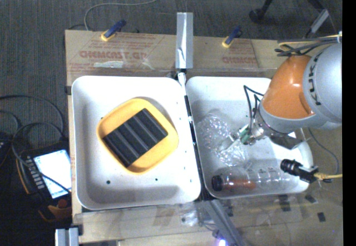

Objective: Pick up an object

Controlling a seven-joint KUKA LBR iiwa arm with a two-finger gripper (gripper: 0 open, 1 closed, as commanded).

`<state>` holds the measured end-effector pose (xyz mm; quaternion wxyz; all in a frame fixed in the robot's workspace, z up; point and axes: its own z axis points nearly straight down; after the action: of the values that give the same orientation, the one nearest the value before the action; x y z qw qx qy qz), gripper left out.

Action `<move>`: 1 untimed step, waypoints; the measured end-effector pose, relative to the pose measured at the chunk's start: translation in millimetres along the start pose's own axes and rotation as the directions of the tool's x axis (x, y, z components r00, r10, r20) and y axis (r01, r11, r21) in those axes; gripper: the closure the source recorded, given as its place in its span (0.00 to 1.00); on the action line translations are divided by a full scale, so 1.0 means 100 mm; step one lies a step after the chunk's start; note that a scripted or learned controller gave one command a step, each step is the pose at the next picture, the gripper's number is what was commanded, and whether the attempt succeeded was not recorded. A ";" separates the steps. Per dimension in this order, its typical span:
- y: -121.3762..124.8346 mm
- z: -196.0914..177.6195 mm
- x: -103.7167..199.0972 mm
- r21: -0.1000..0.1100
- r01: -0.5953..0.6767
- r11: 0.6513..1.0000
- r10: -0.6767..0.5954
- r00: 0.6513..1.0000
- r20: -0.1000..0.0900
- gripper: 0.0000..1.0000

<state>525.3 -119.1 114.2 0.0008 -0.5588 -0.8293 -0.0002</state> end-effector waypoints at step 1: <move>-0.19 0.22 0.20 -0.017 0.022 1.000 -0.022 1.000 0.016 0.00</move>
<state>500.1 -107.9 92.1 -0.0106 -0.5498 -0.8352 -0.0028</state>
